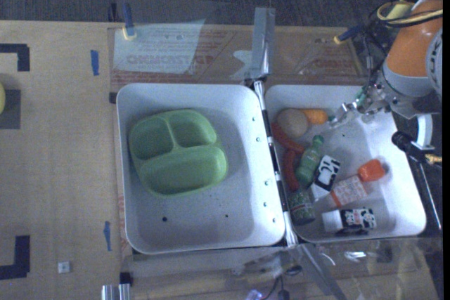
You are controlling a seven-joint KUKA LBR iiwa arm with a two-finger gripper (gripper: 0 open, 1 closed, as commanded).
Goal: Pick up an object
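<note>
I can't tell the claw's state on the gripper [365, 103] from here, but the green bottle [309, 160] looks light, stiff, prob slick — I'd pinch mid-body.

Single fixed camera, mounted above the tabletop [56, 151], looks down obliquely from moderate distance, covering both bins centre frame.

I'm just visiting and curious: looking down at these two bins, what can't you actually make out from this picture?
- The gripper: small and blurred against the right bin; whether it is open is unreadable.
- The arm: cut off by the right edge.
- Red object: partly covered by the green bottle.
- The carton and white bottle: printing too small to read.
- Green tray in the left bin: compartments look bare, but fine detail is blurred.
</note>
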